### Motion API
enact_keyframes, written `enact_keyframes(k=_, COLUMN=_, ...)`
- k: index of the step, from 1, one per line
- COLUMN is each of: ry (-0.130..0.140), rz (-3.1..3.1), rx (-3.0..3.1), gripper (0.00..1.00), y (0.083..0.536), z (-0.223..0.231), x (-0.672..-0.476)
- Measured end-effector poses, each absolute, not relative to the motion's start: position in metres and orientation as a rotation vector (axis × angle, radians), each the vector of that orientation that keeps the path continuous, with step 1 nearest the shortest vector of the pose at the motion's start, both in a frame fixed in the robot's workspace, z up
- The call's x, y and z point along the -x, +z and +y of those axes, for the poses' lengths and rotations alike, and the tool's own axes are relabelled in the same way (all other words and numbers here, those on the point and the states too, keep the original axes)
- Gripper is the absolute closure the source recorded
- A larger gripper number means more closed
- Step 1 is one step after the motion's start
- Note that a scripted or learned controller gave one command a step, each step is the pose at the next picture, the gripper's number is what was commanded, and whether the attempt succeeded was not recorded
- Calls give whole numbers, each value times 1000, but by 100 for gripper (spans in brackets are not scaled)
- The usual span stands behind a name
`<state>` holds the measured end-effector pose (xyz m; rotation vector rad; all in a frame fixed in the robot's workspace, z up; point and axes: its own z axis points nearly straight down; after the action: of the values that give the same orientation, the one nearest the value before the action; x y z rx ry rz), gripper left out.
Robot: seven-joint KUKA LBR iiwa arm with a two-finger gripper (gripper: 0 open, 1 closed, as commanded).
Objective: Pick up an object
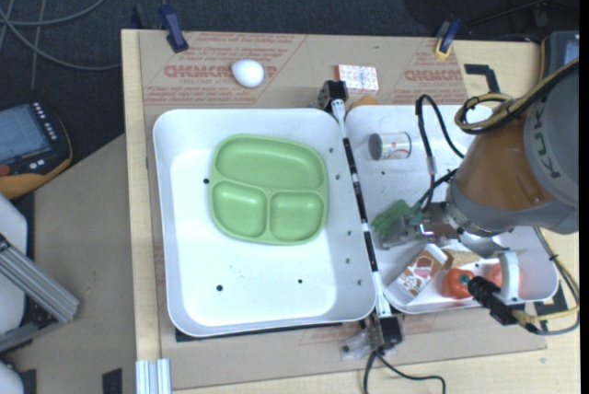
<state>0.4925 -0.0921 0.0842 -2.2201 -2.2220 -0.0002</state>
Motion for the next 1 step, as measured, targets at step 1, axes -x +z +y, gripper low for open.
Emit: enact_keyframes(k=1, ry=1, rz=-2218, rx=2220, gripper=0, y=84, z=-121, x=-479)
